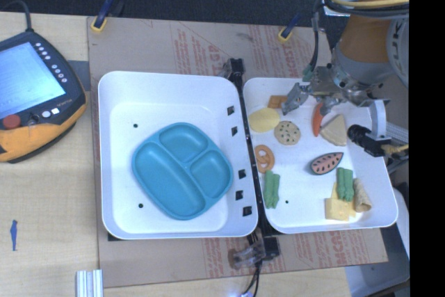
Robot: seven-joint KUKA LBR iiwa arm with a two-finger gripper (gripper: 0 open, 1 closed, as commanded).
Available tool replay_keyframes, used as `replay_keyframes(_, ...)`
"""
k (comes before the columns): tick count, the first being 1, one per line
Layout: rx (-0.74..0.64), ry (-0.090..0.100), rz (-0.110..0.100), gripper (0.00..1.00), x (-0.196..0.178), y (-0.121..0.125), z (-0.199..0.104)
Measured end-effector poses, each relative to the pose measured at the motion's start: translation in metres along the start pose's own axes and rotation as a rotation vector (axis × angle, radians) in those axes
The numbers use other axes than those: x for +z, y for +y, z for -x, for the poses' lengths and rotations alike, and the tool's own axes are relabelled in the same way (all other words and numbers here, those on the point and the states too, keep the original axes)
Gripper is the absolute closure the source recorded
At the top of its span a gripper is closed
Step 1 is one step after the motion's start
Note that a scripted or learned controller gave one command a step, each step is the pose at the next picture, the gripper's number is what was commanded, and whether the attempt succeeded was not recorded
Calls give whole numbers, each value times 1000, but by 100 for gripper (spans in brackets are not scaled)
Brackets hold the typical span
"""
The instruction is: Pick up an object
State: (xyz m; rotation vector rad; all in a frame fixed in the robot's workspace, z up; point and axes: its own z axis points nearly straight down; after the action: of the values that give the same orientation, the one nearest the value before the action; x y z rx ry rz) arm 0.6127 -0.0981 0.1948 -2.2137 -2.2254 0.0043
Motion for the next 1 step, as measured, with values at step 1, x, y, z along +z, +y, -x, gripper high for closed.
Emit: replay_keyframes(1, 5, 0, -3, 0, 107, -23, 41)
